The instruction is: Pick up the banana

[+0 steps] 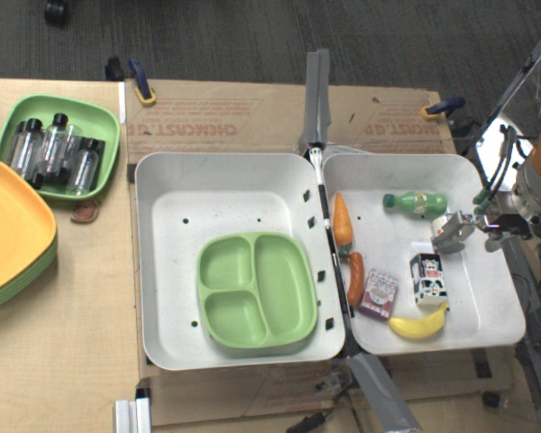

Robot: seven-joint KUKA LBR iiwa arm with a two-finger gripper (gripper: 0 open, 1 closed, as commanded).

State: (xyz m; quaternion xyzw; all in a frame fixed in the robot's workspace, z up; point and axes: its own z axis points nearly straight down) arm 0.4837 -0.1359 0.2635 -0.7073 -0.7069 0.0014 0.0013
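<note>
Banana (419, 323): lying flat near the front edge of the right bin (496, 318), curve upward, ends free; just in front of the small milk carton (428, 280), almost touching it.
Gripper (453, 232): over the right bin's right side, behind the carton and well short of the banana; nothing seen between the fingers; whether apart or together, cannot tell.
Likely reason for pose: reaching in from the right edge, apparently poised above the clutter before any descent; banana not yet lifted.
Neighbours: green bottle (417, 203) on its side toward the back edge; carrot (343, 220) and a red-orange piece (355, 278) along the left wall; pink packet (378, 294) left of the carton.
Left bin (162, 242): holding a green divided tray (257, 289), probably kept apart as a drop-off.
Surface: pale wooden bench, cardboard sheet (225, 124) under the bins, clamped at the back corners.
Room: dark carpet beyond the back edge; a green dish of small bottles (59, 149) and stacked orange plates (13, 233) at the left edge.
</note>
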